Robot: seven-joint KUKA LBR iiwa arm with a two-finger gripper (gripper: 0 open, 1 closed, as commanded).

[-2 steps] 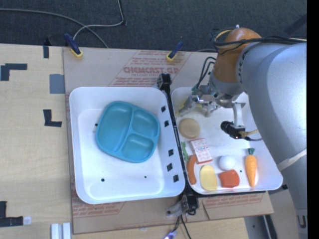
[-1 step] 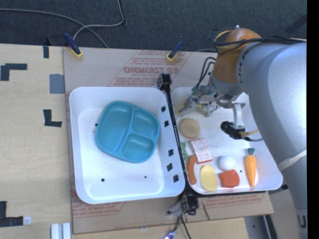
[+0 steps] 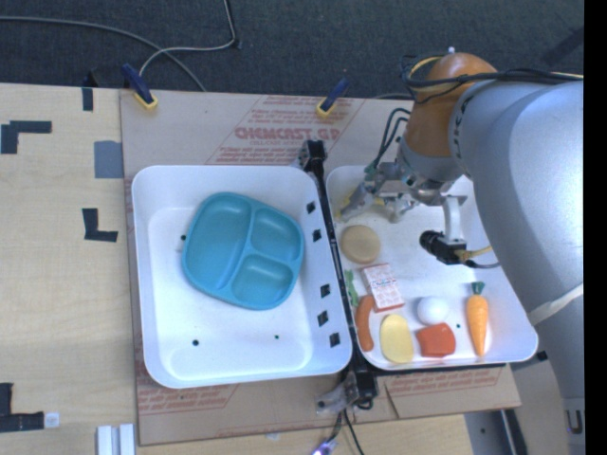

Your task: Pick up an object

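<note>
**Small toy foods in the right bin, gripper low above the round cookie**

On the wooden table stand 2 shallow white bins. The left bin carries 1 blue plate with 3 compartments, of smooth hard plastic, wide and flat, so poor to pinch except at its rim.

The right bin holds the small things. From its left side: a thin orange stick at 7 o'clock, a round tan cookie near 10 o'clock, a flat pink card near the middle, a yellow oval piece at 6 o'clock, a white egg, a red block and a carrot at 4 o'clock. All look like light, stiff plastic toys, I judge not fragile. The egg is smooth and round and may slip away; the card lies flat and gives little to grip. The cookie looks the easiest, taken across its edge.

The gripper hangs at 11 o'clock of the right bin, just above the cookie. The fingers seem somewhat apart with nothing between them, but this part is too small and cluttered, so I cannot tell it surely.
</note>
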